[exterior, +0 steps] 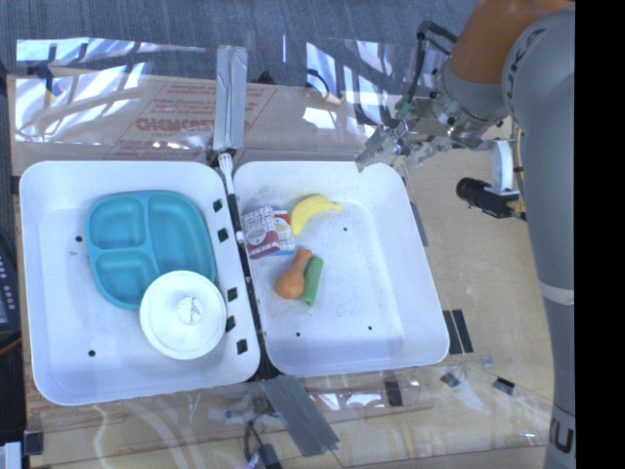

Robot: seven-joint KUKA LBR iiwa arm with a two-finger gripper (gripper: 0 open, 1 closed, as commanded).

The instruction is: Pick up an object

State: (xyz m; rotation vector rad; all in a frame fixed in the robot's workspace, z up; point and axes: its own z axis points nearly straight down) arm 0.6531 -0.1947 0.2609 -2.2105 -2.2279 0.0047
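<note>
Fingers on the two-finger gripper [383, 152]: I read them as spread, nothing between them. It's a slanted look, so moderate confidence. Gripper sits over the far rim of the right shallow white plastic bin [420, 262], apart from every object.

Candidates all lie at that bin's left side: curved yellow toy banana [314, 209], small red-and-white printed packet [264, 233] just beside it, orange toy carrot [292, 277] touching a green toy vegetable [312, 280].

Left bin [49, 262] holds a teal divided plastic tray [146, 244] and a round white lid [183, 314].

My read: nothing picked yet. Approach, descent, grasp, lift all left.
</note>
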